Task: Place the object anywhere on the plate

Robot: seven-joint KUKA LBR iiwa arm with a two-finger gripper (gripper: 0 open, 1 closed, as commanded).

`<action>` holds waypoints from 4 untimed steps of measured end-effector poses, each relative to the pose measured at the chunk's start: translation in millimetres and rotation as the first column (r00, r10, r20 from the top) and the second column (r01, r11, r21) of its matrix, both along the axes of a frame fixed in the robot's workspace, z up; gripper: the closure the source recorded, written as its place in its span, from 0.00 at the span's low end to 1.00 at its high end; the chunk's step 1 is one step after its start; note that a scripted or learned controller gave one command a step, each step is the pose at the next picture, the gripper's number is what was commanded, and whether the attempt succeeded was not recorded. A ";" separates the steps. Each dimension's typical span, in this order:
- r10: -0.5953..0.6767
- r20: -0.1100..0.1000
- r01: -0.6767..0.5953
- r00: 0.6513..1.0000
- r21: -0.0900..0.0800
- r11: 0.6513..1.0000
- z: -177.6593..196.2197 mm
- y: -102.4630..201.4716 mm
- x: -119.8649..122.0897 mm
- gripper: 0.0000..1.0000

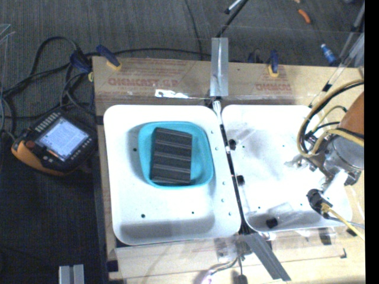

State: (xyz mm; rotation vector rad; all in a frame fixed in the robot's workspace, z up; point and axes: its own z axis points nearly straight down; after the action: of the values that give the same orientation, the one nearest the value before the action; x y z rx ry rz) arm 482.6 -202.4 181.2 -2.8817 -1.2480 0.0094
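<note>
– At the right side of the right bin (260, 129), the gripper (307, 162) hangs low over the white floor, with the grey wrist and orange band behind it. Do we log it open or closed?

– We cannot tell. From this angle it is a pale metal cluster, partly masked by looped yellow and black cables (314, 120). We see nothing gripped in it.

– Agreed. Nearest item?

– A small black thing (271, 222) on the bin floor by the near wall, left of and below the gripper and apart from it. It is too small for us to identify.

– And the task object?

– We find it in the left bin (118, 176), well apart from the gripper. A dark grey ribbed block (172, 155) lies flat on the blue plate (204, 161), roughly centred. The plate's rim shows on all sides. The block's ribs run crosswise and its long side points away from us.

– Plate position?

– It sits in the far half of the left bin, nearer the divider between the two bins than the outer wall.

– Surroundings?

– A metal post (219, 67) stands upright behind the divider. A blue-handled clamp (106, 57) grips the bench's far edge on the left. On the dark floor to the left, a handheld pendant (56, 142) shows a lit screen.
</note>
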 end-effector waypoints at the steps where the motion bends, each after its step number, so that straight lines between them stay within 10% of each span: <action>1: 0.000 0.000 0.000 1.000 -0.001 1.000 0.1 -0.1 0.0 0.00; 2: -0.039 -0.001 0.039 0.999 0.001 0.999 -9.9 82.7 -0.4 0.00; 3: 0.218 0.001 -0.218 0.976 0.000 0.976 60.1 44.6 0.3 0.00; 4: 0.047 -0.001 -0.047 0.999 0.001 0.999 29.0 143.9 -0.1 0.00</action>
State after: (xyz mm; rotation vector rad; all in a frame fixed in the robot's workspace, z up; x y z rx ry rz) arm 482.5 -58.6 210.2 -2.8499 -1.3153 0.0100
